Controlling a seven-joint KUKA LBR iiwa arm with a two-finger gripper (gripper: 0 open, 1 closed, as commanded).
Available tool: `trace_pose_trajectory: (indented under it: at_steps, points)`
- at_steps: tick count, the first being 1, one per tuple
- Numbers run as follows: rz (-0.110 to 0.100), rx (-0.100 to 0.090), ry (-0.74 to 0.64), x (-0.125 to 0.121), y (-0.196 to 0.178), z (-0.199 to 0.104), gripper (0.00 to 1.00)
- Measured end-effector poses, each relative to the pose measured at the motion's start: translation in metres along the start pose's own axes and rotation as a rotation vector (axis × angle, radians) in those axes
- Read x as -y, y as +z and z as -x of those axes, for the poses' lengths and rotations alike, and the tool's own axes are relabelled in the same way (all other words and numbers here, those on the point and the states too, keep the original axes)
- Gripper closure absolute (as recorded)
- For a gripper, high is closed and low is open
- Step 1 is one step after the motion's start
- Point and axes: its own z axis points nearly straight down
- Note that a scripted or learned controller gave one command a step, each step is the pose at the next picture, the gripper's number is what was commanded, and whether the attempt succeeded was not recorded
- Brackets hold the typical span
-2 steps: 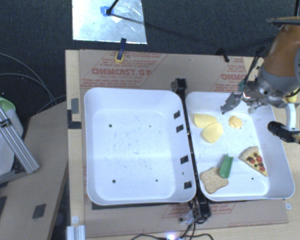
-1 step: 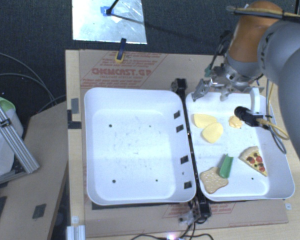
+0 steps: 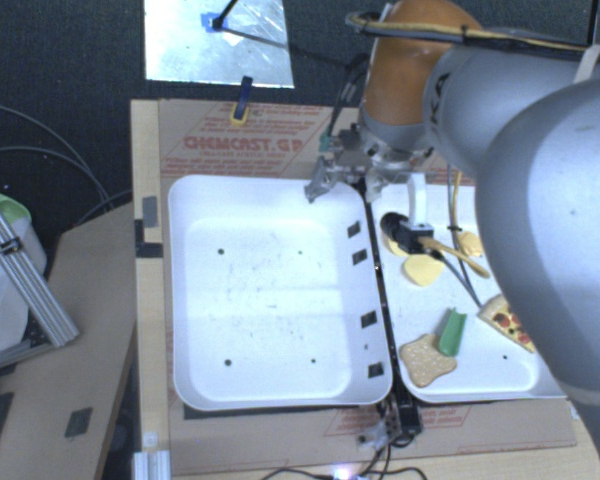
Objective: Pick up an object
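The right bin (image 3: 480, 376) holds several small items: a pale yellow round piece (image 3: 423, 270), a green block (image 3: 451, 332), a tan toast-shaped piece (image 3: 427, 360) and a pizza-slice piece (image 3: 507, 323). My gripper (image 3: 342, 178) hangs over the far end of the divider between the two bins, at the back rim. It is well behind the items and nothing shows in it. The grey arm and its orange band cover the right bin's far right part.
The left bin (image 3: 260, 298) lies beside the right one, with black clips (image 3: 365, 288) along the shared wall. A cardboard sheet (image 3: 240, 133) lies under both bins. A shiny metal plate (image 3: 218, 28) sits behind, and a metal frame (image 3: 20, 278) stands at the left.
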Motion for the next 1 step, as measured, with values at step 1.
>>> trace_pose_trajectory:
  at_steps: [1]
  points:
    - [-0.008,0.006,0.017,0.1067,-0.0098,0.0256,0.00]
